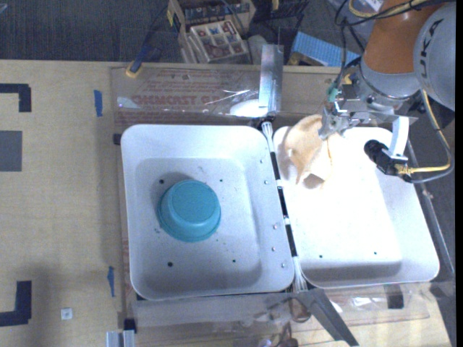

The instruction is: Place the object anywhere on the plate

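Grey arm (434, 27) with orange band, entering from upper right at far side. Wrist angled down and leftward. Gripper (334, 121) at far right of scene, pointing down; state of jaws not discernible. Cables looped beside wrist.

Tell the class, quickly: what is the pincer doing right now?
Pincer: above the far left corner of the right bin, over a tan object; open or closed cannot be told, and no hold is visible.
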`<state>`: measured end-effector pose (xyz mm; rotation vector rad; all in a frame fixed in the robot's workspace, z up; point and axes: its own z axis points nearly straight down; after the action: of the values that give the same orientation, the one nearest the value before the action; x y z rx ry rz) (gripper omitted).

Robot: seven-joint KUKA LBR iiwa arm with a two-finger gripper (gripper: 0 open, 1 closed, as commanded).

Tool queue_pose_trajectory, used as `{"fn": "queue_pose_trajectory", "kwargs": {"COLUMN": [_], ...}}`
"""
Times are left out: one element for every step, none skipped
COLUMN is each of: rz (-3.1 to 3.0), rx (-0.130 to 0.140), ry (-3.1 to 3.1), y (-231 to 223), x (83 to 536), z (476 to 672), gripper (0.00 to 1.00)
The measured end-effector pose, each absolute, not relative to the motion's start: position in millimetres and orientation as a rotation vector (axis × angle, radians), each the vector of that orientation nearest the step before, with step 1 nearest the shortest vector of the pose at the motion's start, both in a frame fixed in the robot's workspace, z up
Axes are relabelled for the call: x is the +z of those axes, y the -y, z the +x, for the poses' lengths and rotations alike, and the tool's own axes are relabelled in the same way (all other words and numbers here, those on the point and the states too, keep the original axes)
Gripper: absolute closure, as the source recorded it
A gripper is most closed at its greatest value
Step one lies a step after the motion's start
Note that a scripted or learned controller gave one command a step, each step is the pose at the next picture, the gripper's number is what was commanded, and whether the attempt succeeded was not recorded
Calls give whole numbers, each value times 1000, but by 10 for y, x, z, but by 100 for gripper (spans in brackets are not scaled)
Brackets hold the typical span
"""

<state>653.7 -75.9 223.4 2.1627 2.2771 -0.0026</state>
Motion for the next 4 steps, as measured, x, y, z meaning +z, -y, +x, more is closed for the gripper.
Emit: {"fn": "queue_pose_trajectory", "kwargs": {"rz": [2158, 1665, 1109, 510], "rx": [-2, 0, 1, 1], "ry": [-2280, -2665, -2940, -3100], "y": [746, 289, -23, -410], "x": [2248, 2331, 2266, 2205], "z": [6543, 6254, 5884, 5516], "gripper": [100, 100, 100, 100]}}
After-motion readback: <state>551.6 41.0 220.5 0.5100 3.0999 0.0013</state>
